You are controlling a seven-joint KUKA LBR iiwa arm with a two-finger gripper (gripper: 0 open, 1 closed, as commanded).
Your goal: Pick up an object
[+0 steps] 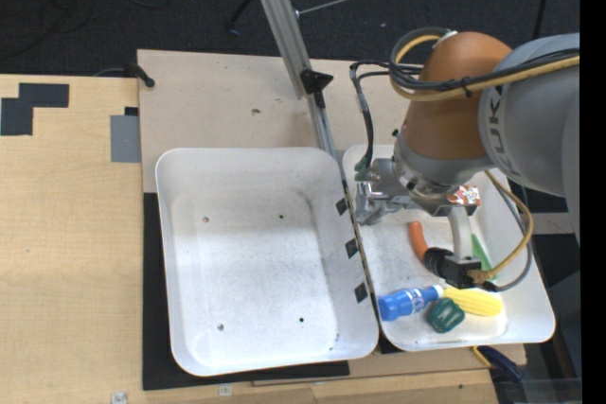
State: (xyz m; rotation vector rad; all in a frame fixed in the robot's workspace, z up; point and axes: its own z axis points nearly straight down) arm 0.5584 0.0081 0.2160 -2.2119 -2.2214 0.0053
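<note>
Surveying the surface from the overhead camera, I find the tool (372, 196) low inside the right bin (530, 332), close against its left wall and near the bin's far end. The arm's wrist hangs directly above and masks most of it.

Finding 1, candidates: every item that could be picked lies in this same bin. The left bin (194, 180) is not where the work is.

Finding 2, the deciding relation: the nearest item is the orange piece (417, 237). It lies just to the view's right of the tool and a little toward the near edge, not touching it. Its long axis runs roughly from the far edge to the near edge, slightly slanted.

Finding 3, the rest: the blue bottle (407, 303), the yellow item (476, 301) and the green item (445, 317) cluster at the near end, well apart from the tool. The bottle lies across the bin.

Finding 4, tool state: I cannot tell how far open it is. I see nothing held in it.

In my judgement the next move calls for a short shift toward the orange piece, closing across its narrow width.
</note>
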